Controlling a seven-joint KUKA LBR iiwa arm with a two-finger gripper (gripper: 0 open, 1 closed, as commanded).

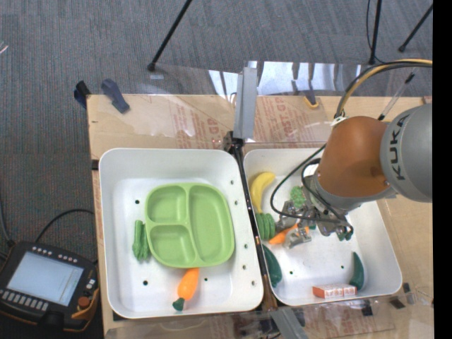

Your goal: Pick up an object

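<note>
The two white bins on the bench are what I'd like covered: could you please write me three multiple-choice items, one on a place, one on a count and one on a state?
1. Where does the green plate lie?
A. left bin
B. right bin
C. on the floor

2. How many sections has the plate?
A. two
B. three
C. five

3. Where is the gripper?
A. over the left bin
B. down in the right bin
C. beyond the bench

Answers: 1 A, the plate fills the left bin's middle. 2 B, ridges part two small sections and one long one. 3 B, it hangs low near the banana.
</note>
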